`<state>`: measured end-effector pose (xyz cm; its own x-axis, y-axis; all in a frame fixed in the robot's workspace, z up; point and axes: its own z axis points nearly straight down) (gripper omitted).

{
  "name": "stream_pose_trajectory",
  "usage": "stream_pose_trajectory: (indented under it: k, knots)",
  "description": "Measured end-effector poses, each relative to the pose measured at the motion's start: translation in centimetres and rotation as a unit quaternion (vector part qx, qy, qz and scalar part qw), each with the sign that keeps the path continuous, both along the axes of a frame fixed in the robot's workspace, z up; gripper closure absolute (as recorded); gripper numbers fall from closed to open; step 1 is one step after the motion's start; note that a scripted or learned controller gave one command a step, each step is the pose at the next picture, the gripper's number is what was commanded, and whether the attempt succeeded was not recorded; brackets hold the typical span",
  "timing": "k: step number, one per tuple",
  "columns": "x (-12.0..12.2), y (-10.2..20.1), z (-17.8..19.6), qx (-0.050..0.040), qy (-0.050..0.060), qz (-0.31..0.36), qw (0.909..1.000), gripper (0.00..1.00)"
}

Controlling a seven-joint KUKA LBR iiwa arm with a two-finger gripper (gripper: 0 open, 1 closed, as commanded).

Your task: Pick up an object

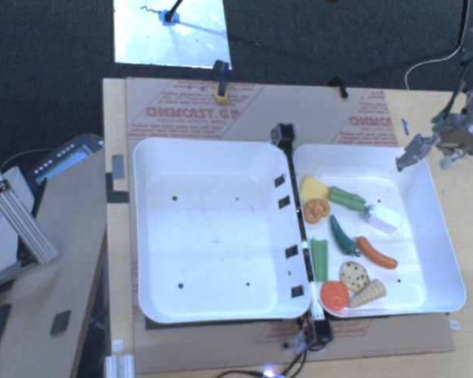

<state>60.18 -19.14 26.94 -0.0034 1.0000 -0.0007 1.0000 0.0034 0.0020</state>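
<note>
Closest grab looks like the small white plastic block [382, 217], sitting below and left of the pincer [430, 150], well apart from it, in the right white bin [441, 242]. The 2 fingers look spread, nothing between them. Risk imo: the long green plastic pepper [345, 198] touches the block, so a descent could nudge both or clip the rim.

My pincer [428, 150] hangs with its fingers spread over the far right corner of the right bin [437, 211], apart from the toy foods [348, 242] clustered along its left side.
</note>
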Motion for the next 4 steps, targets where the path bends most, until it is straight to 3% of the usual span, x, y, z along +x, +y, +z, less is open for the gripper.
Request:
stream_pose_trajectory:
  k: [1,2,3,4]
  knots:
    - [-6.6,4.9,-12.9,0.0036,0.009,0.0,1.0,0.0]
    - [2.5,9.2,-18.5,-0.0003,-0.004,0.004,1.0,0.0]
    - [2.5,9.0,-16.9,0.0005,-0.007,0.001,1.0,1.0]
    - [3.0,16.1,-3.8,0.0015,-0.007,0.005,1.0,1.0]
